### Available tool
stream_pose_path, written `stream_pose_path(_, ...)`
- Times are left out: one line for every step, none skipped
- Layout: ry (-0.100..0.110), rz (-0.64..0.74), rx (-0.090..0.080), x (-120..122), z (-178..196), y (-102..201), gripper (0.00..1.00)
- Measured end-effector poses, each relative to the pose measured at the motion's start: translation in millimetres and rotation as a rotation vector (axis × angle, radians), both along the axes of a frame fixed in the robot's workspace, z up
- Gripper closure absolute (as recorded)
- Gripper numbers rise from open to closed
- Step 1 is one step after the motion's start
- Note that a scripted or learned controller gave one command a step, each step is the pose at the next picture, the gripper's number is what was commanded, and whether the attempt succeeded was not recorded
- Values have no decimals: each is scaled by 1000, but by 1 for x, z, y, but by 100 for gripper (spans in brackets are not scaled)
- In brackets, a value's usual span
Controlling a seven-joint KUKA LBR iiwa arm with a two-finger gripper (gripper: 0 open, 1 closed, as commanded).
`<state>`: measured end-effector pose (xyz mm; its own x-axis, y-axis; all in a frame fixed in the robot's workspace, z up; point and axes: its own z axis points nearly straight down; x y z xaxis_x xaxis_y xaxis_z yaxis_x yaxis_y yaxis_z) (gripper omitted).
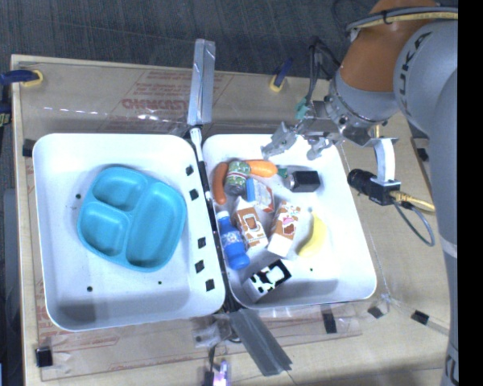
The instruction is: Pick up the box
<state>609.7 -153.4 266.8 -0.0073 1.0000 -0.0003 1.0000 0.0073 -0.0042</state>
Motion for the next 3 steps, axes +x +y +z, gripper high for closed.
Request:
stream_pose_path(2,-182,0,-25,-155,28,0)
stream_pose_path(-5,-77,1,46,-173,-17,0)
stream_pose_path(-2,0,1,-11,-175,-39,0)
